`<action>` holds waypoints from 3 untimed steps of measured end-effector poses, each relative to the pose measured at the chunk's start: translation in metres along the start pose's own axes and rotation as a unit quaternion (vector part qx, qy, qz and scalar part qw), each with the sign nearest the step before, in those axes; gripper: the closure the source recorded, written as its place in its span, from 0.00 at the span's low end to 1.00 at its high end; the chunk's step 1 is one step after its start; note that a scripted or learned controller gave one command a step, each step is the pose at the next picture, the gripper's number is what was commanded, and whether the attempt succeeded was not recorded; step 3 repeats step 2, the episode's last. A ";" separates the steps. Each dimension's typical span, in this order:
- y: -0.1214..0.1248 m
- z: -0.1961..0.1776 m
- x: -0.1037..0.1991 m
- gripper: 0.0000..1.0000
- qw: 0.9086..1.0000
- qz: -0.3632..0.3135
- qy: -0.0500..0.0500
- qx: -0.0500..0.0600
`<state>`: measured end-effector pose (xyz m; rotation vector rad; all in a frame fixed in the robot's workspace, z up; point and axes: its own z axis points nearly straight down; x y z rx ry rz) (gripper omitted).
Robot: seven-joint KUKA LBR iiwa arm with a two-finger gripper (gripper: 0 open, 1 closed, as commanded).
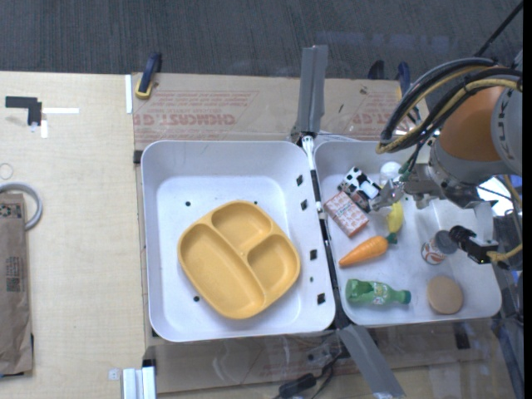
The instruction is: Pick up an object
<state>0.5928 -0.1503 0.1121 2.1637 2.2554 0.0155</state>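
Two shallow white bins are being viewed from above on the worktop (75, 223). The left bin (166, 248) is being occupied by a yellow divided plate (239, 258), which is lying flat near its middle. The right bin (490, 302) is being shared by several small things: a black-and-white toy cow (359, 182) near the upper left, a pink patterned box (347, 214) just below it, an orange carrot (363, 252) lying at a slant near the centre, a green bottle (376, 292) lying on its side below the carrot, a round tan disc (445, 294) near the lower right, a small can (433, 250) above the disc, and a yellow banana-like piece (396, 216) close to the carrot's leafy end.

The grey arm with its orange band (474, 131) is being held over the upper right of the right bin. The hand (397, 191) is being seen low, just beside the cow and above the yellow piece; it is perhaps touching one of them, but this cannot be settled from the slant. Whether the hand is spread or pressed together cannot be told, and nothing is being seen clearly held in it.
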 end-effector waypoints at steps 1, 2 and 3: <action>0.002 -0.012 -0.001 1.00 1.000 0.001 -0.001 -0.003; 0.026 -0.109 0.041 1.00 1.000 -0.010 0.001 0.009; 0.026 -0.109 0.041 1.00 1.000 -0.010 0.001 0.009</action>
